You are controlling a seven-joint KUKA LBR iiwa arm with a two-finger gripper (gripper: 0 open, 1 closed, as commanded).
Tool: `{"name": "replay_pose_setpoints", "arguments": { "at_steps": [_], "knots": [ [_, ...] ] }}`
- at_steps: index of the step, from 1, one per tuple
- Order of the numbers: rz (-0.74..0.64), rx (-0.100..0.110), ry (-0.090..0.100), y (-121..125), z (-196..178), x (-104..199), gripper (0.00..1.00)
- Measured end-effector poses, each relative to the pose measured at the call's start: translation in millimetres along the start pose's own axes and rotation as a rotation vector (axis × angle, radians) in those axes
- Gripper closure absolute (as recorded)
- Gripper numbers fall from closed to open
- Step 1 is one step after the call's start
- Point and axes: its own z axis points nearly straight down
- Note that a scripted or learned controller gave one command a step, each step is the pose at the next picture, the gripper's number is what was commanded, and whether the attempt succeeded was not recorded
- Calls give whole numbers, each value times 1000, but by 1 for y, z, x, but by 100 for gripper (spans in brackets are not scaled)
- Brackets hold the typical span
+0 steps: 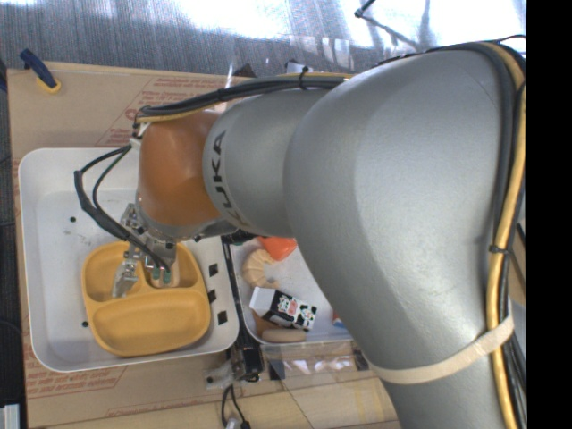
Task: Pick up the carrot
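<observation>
Presently, the arm (393,204) is reaching in from the right and is covering most of the right bin (344,336). Its orange band (174,177) is sitting above the left bin (40,239), with black cables (94,208) looping off the wrist.

The gripper (143,273) is pointing down into the left bin, over the upper compartments of a yellow divided plate (147,315). Its fingers (122,280) are standing apart, narrowly to moderately, and nothing is showing between them. The tips are appearing to be at or just above the plate surface; contact cannot be confirmed.

The carrot (280,247) is lying in the right bin, near that bin's left wall, partly hidden under the arm. Only a short orange portion is showing. It is well apart from the gripper, with the two bin walls lying between them.

Just below the carrot, and touching or nearly touching it, a tan pastry (259,266) is resting. Below that, a white carton (286,309) with black marks is lying tilted, and a brown sausage (281,333) is lying just beside the carton's lower edge.

A blue and yellow clamp (37,70) is sitting at the bench's far left corner.
</observation>
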Motion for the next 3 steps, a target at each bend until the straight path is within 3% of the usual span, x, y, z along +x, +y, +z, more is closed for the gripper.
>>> {"name": "replay_pose_setpoints", "arguments": {
  "at_steps": [1,2,3],
  "knots": [
    [-63,-26,-55,45,-1,44,0],
    [51,-1,4,15,-181,65,0],
    [187,13,23,60,-82,9,0]
  ]
}}
